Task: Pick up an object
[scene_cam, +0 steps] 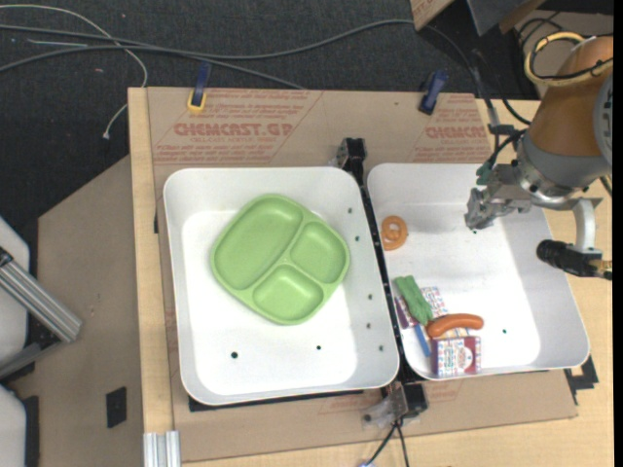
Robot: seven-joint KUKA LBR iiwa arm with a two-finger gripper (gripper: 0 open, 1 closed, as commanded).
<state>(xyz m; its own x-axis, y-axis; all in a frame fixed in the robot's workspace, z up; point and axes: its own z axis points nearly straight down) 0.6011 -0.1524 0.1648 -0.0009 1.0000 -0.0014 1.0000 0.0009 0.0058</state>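
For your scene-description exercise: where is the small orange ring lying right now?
The orange ring lies in the right bin, near its left wall, above the green item and hot dog.

Robot lab or test bench indicated. Two white bins (195,358) set side by side on cardboard sheet (243,120), sheet held by blue clamps (200,93). Loose cables (78,42) seen on dark carpet. Aluminium rail (34,295) seen at left.

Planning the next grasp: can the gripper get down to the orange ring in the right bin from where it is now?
Probably yes. The orange ring lies alone on bare bin floor near the right bin's left wall, with nothing on it. The gripper hovers in the same bin. The nearby wall may crowd one side.
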